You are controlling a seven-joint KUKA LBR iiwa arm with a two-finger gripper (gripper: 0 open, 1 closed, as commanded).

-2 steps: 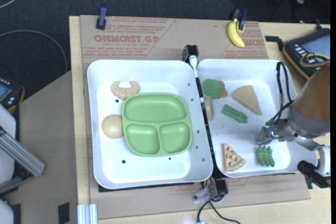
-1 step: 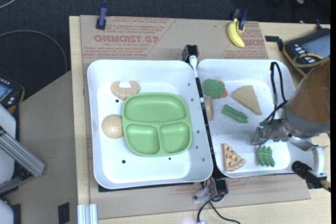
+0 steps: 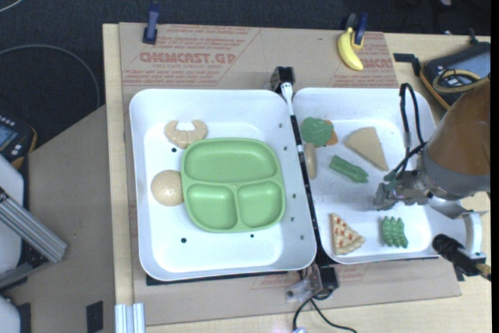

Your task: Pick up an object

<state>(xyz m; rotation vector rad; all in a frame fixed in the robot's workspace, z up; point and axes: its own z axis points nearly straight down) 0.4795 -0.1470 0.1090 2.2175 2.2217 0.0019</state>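
Observation:
My gripper point(image 3: 387, 196) hangs low over the right bin point(image 3: 417, 99), reaching in from the right below the grey and orange arm. Just below it lies a small green bumpy piece point(image 3: 394, 232). A long green bean-like piece point(image 3: 348, 168) lies to its left, and a tan wedge point(image 3: 369, 147) sits up and left of it. A pizza slice point(image 3: 344, 234) rests at the bin's front left. A green leafy toy on an orange base point(image 3: 318, 132) sits at the bin's back left. I see nothing between the fingers.
The left bin point(image 3: 148, 238) holds a green divided plate point(image 3: 232, 183), a tan croissant-like piece point(image 3: 185, 132) and a round beige bun point(image 3: 166, 188). A yellow banana point(image 3: 350, 51) lies on the board behind the right bin. Cables run along the bins' shared edge.

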